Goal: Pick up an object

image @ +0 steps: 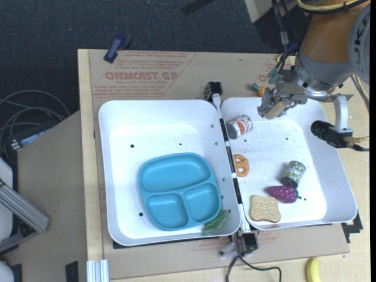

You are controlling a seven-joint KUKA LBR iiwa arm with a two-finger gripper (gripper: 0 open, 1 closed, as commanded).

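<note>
My gripper hangs over the far edge of the right bin, with nothing visibly between its tips. Just to its lower left, a small red and white can lies on its side against the bin's left wall. Nearer the front are a pretzel, a green jar, a bunch of purple grapes and a slice of toast.
The left bin holds a blue divided plate and a green leafy piece at its front right corner. A blue clip lies on the board behind the bins. A yellow object sits at the bench's front right.
</note>
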